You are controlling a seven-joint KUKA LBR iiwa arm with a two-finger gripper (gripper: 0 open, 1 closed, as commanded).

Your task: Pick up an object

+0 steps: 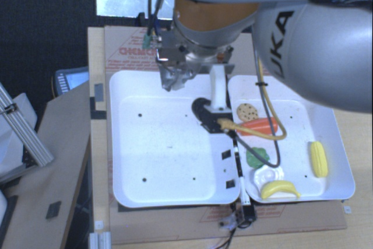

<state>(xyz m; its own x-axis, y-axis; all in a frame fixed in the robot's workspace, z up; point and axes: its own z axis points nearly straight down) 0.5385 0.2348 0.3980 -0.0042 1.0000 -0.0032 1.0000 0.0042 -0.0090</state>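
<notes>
While arm (pixel 280 26) hides right bin (pixel 326 183) corner, fingers (pixel 172 83) blurred: opening, hold unclear.

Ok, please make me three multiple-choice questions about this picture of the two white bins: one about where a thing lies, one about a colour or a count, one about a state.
1. In which bin does the banana lie?
A. the left bin
B. the right bin
C. outside both bins

2. What colour is the corn cob?
A. yellow
B. blue
C. red

3. How does the cookie lie?
A. flat on the bin floor
B. lifted high in the air
C. standing on top of the banana

Answers:
1 B: the banana rests near the front edge of the right bin.
2 A: the cob by that bin's right wall is plainly yellow.
3 A: the round cookie lies flat just above the carrot.
</notes>
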